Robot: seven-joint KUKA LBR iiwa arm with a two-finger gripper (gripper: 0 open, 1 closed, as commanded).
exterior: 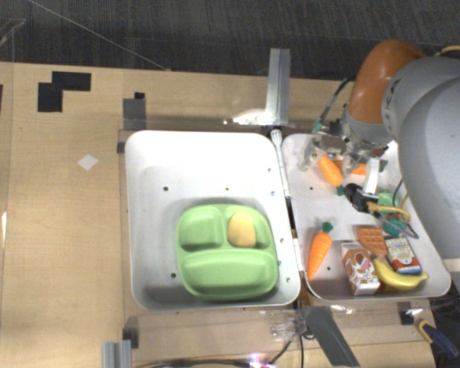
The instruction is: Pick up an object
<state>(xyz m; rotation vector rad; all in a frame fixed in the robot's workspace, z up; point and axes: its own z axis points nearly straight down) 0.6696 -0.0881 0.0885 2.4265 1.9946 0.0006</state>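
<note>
Orange toy (pixel 330 172) lies just below my pincer (pixel 339 150); spread or pinching, I cannot tell. The lift, I judge, is not yet done.

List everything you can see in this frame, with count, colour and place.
bench: 1, tan wood, under both bins
left bin: 1, white, left side of the bench
right bin: 1, white, beside the left bin
plate: 1, green, divided, in the left bin
round fruit: 1, yellow, in the plate's upper right compartment
front carrot: 1, orange, by the right bin's left wall
back carrot: 1, orange, under the gripper
waffle: 1, brown, right bin
cartons: 2, white with red, near the right bin's front edge
banana: 1, yellow, in front of the cartons
arm: 1, grey with an orange band, from the right
gripper: 1, over the back of the right bin
</note>
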